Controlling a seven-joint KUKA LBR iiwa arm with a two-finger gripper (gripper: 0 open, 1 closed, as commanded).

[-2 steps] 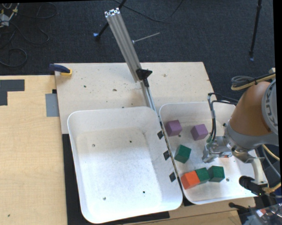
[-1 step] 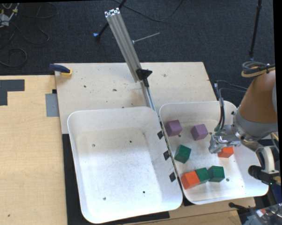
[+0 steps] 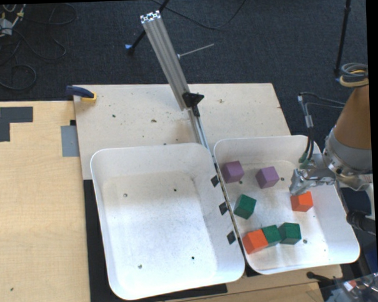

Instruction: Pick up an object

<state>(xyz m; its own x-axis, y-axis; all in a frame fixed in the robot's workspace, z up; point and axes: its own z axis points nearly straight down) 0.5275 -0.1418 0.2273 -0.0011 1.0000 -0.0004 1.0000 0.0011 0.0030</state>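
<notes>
The right bin (image 3: 343, 250) holds several small cubes. Two purple cubes (image 3: 232, 171) (image 3: 267, 176) lie toward its back, and a green cube (image 3: 245, 206) sits near the divider. An orange cube (image 3: 255, 241) and two green cubes (image 3: 271, 235) (image 3: 290, 232) stand in a row at the front. Another orange cube (image 3: 302, 202) lies at the right, just in front of my gripper (image 3: 302, 185). The gripper hangs low over the bin, its tip at or touching that cube's back edge. The arm's grey wrist and orange band come in from the right.
The left bin (image 3: 115, 182) stands beside the right one, with black clips along the shared wall (image 3: 220, 196). A slanted aluminium rail (image 3: 169, 60) rises behind the bins. The wooden bench top (image 3: 35, 204) extends to the left.
</notes>
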